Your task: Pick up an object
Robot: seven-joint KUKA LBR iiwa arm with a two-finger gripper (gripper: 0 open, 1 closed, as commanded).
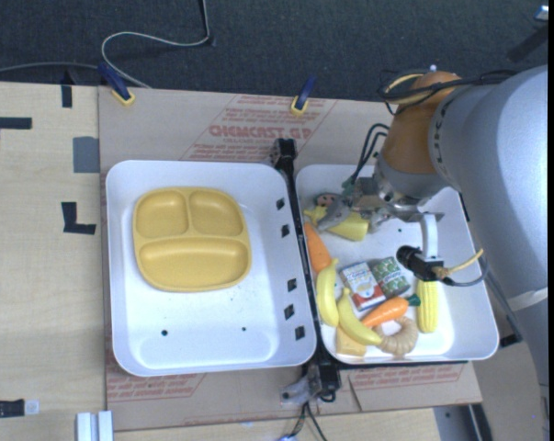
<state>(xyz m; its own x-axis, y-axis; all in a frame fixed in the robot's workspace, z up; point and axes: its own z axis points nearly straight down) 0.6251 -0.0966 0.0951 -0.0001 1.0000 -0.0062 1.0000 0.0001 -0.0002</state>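
The grey arm (506, 182) comes in over the right bin (474, 333). Its tool (350, 211) sits low at the bin's upper left, touching a yellow wedge (350, 228); whether it pinches it, I cannot tell. The wedge's long axis runs left-right.

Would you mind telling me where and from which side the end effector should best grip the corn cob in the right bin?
Grip the corn cob across its middle, coming from straight above. It lies flat and upright in the view, with bare bin floor on its right; the carrot crowds its left, so keep that finger slim.
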